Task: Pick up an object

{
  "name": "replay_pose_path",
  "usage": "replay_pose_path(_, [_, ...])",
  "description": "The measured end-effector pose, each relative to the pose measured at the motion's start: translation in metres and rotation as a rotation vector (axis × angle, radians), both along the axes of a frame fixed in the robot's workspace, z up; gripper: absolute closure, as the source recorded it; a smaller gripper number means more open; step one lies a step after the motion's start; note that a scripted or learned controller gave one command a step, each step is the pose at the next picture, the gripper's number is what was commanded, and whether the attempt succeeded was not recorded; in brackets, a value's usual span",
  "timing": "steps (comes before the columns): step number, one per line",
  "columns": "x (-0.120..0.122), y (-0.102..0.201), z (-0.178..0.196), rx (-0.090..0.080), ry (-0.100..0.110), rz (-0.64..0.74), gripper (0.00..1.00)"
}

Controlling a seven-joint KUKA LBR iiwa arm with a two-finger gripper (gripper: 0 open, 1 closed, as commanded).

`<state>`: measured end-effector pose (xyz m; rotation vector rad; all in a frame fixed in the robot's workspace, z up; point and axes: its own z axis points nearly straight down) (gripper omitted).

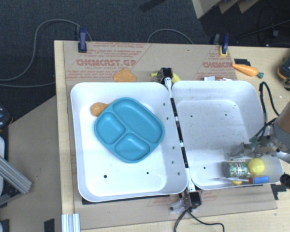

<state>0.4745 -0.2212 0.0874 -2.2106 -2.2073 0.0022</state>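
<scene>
In the right bin [208, 110], near its front right corner, lie a small can with a green and red label [238, 169], a yellow ball [256, 166] touching the can's right end, and a thin blue, red and yellow pen [251, 180] along the front wall. My gripper [247, 149] reaches in from the right edge and hangs just above and behind the can and ball. Nothing shows held in it. In the left bin [87, 168] a blue divided plate [129, 129] lies flat, with a small orange object [97, 108] at its far left rim.
On the bench behind the bins lie an orange piece [124, 75], a yellow and black item [165, 74] and a toy carrot [245, 70]. Blue clamps [81, 39] grip the back edge. A black cable [265, 100] loops beside the right bin's right wall.
</scene>
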Motion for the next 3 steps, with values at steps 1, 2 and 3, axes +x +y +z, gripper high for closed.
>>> replay_pose_path(1, [0.083,-0.001,0.071,-0.017,-0.026,0.007,0.0])
replay_pose_path(2, [0.003,-0.003,0.033,-0.008,-0.006,-0.003,0.0])
replay_pose_path(3, [0.088,0.05,0.095,-0.013,-0.026,0.012,0.0])
